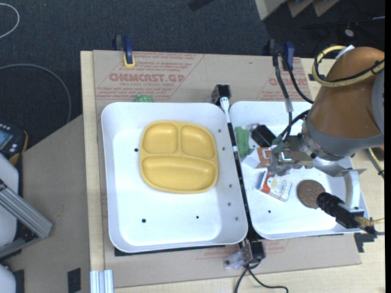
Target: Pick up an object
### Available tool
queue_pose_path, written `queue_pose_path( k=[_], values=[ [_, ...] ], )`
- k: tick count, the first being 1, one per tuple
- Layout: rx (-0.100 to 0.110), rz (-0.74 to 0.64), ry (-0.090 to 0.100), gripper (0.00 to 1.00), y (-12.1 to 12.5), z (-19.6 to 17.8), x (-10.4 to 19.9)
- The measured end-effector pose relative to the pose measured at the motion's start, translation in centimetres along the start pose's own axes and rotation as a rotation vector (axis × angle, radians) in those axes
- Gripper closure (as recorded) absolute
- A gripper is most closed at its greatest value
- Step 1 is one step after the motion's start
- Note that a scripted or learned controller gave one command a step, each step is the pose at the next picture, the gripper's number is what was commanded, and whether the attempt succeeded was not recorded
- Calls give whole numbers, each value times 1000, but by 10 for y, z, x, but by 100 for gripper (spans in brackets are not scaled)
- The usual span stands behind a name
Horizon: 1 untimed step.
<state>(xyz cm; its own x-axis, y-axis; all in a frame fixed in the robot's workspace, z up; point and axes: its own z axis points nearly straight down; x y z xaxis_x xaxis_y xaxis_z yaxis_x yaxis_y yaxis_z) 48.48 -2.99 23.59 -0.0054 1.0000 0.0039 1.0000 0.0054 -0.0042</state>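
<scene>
Gripper (282, 162) mid right bin (259, 221), cluttered.

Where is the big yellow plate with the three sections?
The yellow plate lies in the left bin of the camera view, toward its far side. The claw is over in the right bin, among small items.

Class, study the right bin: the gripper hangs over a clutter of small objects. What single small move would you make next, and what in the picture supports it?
Probably lower straight down. The gripper sits over the small red and white packet in the right bin, with nothing visibly between its fingers. A brown disc and a green piece lie close by, so drifting sideways risks a poor grasp.
</scene>
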Motion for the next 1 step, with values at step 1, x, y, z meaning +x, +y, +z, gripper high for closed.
queue_pose_path(
  k=[1],
  values=[
    [-4,-7,1,100,-6,-4,116]
  ],
)
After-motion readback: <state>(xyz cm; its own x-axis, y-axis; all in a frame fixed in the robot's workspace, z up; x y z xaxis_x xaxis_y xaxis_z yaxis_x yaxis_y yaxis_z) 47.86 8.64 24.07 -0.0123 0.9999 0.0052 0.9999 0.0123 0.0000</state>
